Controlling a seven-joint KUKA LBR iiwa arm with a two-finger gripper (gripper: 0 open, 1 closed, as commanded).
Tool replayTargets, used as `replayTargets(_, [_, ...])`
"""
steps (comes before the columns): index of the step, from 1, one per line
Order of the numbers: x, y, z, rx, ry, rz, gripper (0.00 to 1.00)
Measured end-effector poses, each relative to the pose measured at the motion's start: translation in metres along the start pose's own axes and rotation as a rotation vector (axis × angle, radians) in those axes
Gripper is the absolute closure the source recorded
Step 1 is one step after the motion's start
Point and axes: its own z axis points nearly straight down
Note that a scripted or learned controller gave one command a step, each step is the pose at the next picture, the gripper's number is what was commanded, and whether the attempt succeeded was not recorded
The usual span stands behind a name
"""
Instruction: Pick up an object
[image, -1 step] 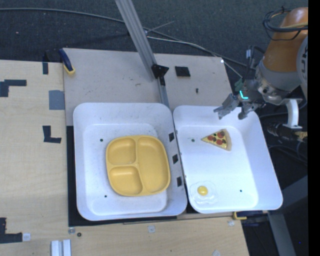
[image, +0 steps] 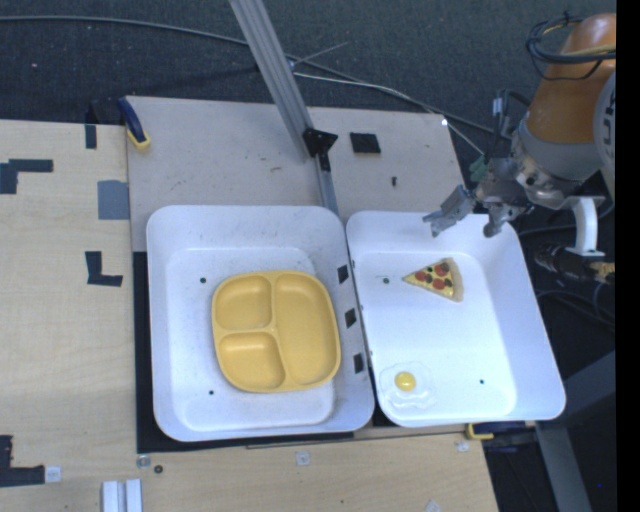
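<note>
A yellow divided plate (image: 275, 331) lies in the left bin (image: 170, 300); a metal pole (image: 283, 82) slants above.

Arm bent in from the right — claw (image: 466, 217) spread open, empty.

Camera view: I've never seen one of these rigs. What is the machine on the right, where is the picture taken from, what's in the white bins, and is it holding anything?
This is one fixed camera above a bench, looking down at a slant. The machine is a grey robot arm with an orange band, reaching in from the right. Its two-finger gripper hovers open over the far edge of the right bin, with nothing between its fingers. That bin holds a toy pizza slice and a toy fried egg. The left bin holds a yellow divided plate. Nothing is picked up yet.
</note>
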Motion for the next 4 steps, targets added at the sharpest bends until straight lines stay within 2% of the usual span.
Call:
replayTargets(1, [-0.002, 0.003, 0.045, 0.004, 0.0, 0.0, 0.0])
replayTargets(2, [0.002, -0.001, 0.109, 0.006, 0.001, 0.0, 0.0])
replayTargets(3, [-0.003, -0.005, 0.169, -0.003, -0.003, 0.0, 0.0])
replayTargets(4, [-0.003, -0.003, 0.154, -0.007, -0.004, -0.001, 1.0])
